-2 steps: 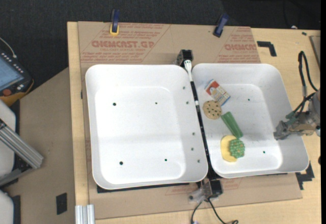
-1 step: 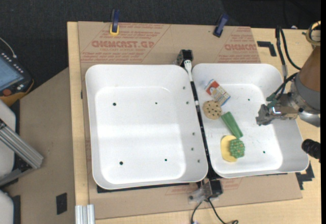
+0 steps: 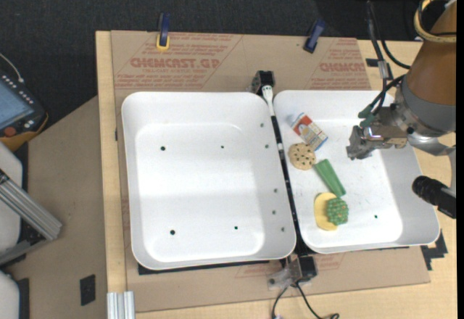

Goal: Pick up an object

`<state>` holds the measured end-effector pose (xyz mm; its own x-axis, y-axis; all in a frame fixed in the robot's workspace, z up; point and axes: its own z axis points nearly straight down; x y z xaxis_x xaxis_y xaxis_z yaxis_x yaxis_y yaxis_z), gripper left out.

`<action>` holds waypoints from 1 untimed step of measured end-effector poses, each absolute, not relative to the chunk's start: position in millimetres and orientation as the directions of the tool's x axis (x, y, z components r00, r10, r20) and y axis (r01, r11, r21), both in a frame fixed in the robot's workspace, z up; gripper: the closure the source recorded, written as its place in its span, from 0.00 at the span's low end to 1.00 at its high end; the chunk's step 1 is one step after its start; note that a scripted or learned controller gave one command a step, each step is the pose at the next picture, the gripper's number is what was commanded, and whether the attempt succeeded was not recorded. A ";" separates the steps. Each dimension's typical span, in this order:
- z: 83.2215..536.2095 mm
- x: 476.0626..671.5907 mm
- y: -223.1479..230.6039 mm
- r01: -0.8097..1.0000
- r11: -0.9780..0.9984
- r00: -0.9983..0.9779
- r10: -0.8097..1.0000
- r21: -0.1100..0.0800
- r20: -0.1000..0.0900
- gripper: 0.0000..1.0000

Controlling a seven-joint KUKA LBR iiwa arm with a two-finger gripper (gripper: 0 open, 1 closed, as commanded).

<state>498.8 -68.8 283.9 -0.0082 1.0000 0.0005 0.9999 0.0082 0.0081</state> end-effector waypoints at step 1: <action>209.8 477.2 -93.0 1.000 -0.003 0.003 1.000 -0.009 0.001 1.00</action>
